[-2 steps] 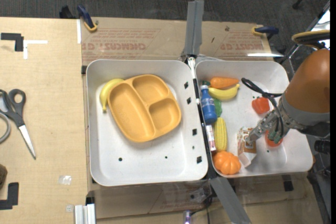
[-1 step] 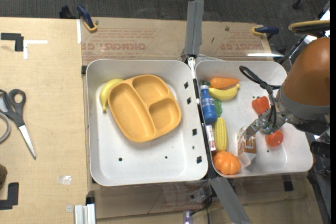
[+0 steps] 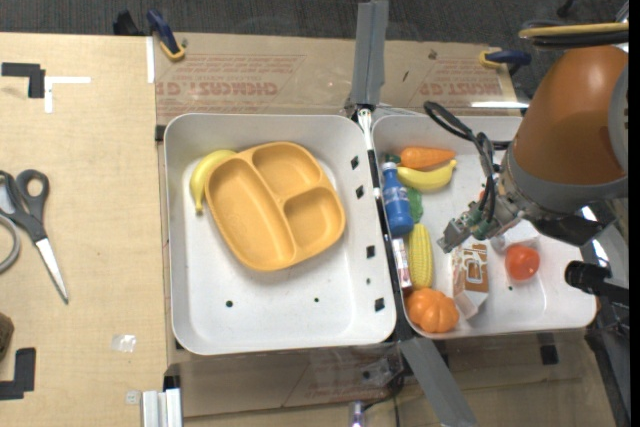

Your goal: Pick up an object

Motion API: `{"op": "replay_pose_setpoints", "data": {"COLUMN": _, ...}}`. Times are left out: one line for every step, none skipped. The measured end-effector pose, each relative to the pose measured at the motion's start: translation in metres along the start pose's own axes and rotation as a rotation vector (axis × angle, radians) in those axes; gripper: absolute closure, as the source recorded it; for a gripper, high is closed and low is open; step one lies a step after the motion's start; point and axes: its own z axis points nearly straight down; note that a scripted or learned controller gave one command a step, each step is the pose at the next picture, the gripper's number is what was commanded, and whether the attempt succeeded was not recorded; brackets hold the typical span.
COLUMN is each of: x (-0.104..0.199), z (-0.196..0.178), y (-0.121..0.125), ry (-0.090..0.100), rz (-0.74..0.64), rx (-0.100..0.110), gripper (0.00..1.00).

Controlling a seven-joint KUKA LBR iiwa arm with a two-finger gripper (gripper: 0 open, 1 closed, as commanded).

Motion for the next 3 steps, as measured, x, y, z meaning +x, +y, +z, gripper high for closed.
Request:
{"op": "replay_pose_setpoints", "data": {"x": -0.068, "z": 0.105, "y": -0.006, "ry": 0.003, "rz": -0.223, "rx": 0.0, "gripper": 1.0}}
{"op": "replay_pose_setpoints", "data": {"x": -0.018, "z": 0.04, "y": -0.003, "ry": 0.001, "rz": -0.064, "rx": 0.0, "gripper": 1.0}}
{"op": "replay_pose_setpoints", "data": {"x": -0.128, "z": 0.01, "y": -0.018, "ry": 0.001, "rz": 0.265, "rx": 0.001, "gripper": 1.0}}
